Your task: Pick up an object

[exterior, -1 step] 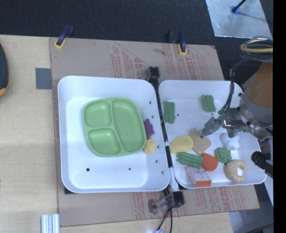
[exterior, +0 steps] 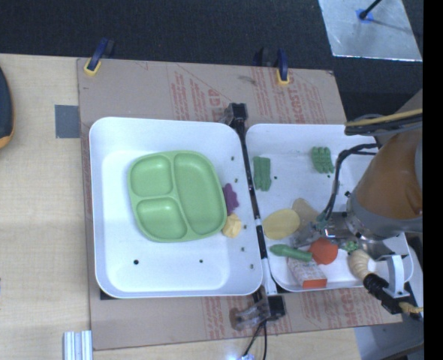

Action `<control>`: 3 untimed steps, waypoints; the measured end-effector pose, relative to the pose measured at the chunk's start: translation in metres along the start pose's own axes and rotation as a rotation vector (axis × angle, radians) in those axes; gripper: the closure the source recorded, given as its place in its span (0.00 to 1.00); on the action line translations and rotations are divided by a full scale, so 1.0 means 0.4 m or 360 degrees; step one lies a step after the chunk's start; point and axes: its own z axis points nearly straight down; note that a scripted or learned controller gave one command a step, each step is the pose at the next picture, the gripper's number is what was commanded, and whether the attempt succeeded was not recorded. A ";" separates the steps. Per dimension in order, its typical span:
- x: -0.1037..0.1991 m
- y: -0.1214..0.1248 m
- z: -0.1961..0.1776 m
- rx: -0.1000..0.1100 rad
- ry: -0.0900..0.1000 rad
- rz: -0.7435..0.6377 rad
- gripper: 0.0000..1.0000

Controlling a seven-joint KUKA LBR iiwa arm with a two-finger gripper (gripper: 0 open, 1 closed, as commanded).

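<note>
Camera view, from above, at a slant. Arm (exterior: 390, 182) reaching in from the right, over the right bin (exterior: 289, 137). Gripper (exterior: 329, 235) low over the cluster at that bin's near end; whether released or clenched: cannot tell, wrist and cables in the way.

Directly under and just toward the near rim from the gripper: red round object (exterior: 324, 253), judged the likeliest target, with no evident long axis. Touching or nearly touching it on the left: green pod (exterior: 290, 252), long axis roughly left to right. Beyond that, yellow rounded piece (exterior: 281, 222). At the near rim, red-and-white block (exterior: 310, 277); to the right, tan piece (exterior: 359, 261).

Well apart, at the far end of the same bin: long green block (exterior: 261, 172) and small green piece (exterior: 321, 159).

Left bin (exterior: 116, 268): green divided plate (exterior: 178, 196), purple piece (exterior: 230, 196) and small yellow piece (exterior: 232, 226) at its right edge.

Nothing seen held. Crowding around the red object judged a risk to a clean grasp.
</note>
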 end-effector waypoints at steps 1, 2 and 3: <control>-0.003 0.006 -0.041 -0.0012 -0.0004 -0.0005 1.00; 0.117 0.084 -0.271 -0.0034 -0.0003 -0.0010 1.00; 0.110 0.076 -0.258 -0.0017 -0.0004 -0.0001 0.00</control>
